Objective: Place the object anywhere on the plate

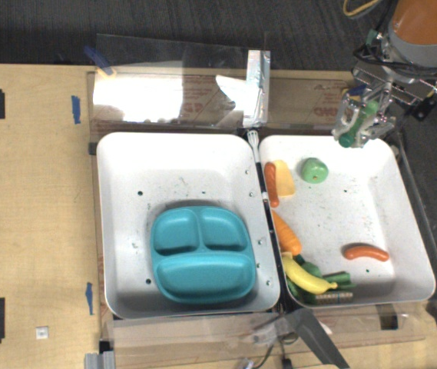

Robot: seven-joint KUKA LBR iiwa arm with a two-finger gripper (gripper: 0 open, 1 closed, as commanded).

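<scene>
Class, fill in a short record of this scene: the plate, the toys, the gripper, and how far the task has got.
plate: teal, three sections, in left bin
right bin: green ball, sausage, banana, carrot
gripper: above right bin's far edge
task state: nothing on plate yet

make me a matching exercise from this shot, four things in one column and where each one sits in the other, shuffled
Things:
1. teal plate
2. green apple
3. banana
4. pincer

Places:
A. near front left corner of the right bin, by the divider
B. over the far edge of the right bin
C. left bin, toward the front
D. far half of the right bin, lying on the floor

Pairs: 1-C, 2-D, 3-A, 4-B
</scene>
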